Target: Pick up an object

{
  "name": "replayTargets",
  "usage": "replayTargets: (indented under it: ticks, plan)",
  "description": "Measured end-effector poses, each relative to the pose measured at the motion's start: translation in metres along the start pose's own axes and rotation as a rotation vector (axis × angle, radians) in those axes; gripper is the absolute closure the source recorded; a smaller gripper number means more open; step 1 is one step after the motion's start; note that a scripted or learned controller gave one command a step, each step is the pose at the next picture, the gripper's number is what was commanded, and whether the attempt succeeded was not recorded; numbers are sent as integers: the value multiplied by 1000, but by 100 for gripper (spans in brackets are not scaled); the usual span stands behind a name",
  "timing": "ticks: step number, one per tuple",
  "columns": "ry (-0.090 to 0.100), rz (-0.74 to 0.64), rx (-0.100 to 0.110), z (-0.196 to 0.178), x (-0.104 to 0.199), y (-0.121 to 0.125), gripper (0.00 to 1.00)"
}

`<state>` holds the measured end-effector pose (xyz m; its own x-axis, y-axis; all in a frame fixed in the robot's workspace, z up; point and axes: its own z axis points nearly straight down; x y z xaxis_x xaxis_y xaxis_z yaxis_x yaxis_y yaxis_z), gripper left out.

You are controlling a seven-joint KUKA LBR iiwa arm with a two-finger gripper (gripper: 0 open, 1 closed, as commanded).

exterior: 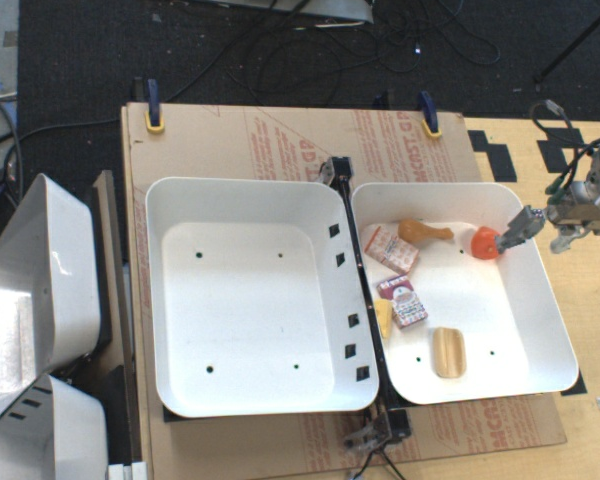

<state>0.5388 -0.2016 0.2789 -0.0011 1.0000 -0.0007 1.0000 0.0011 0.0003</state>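
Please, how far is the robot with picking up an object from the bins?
Done: the pincer has reached the right bin, at its right wall beside the red object. In hand: nothing visibly held; whether it grips the red object cannot be told. Left: lifting something. The pink box, the small carton and the tan block lie on the bin floor.

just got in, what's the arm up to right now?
It reaches in from the right, and its tool sits at the right bin's far right corner, right by a small red object. A grip can't be confirmed. An orange piece, two small cartons and a tan block lie in that bin.
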Motion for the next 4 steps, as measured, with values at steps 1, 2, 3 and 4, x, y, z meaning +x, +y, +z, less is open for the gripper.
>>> replayTargets:
  ticks: [1, 2, 3, 4]
  plan:
    - [1, -5, 3, 127, -9, 59, 0]
    - [5, 3, 2, 188, 74, -39, 0]
    - [-1, -4, -6, 184, 91, 23, 0]
    - [0, 1, -8, 183, 51, 66, 0]
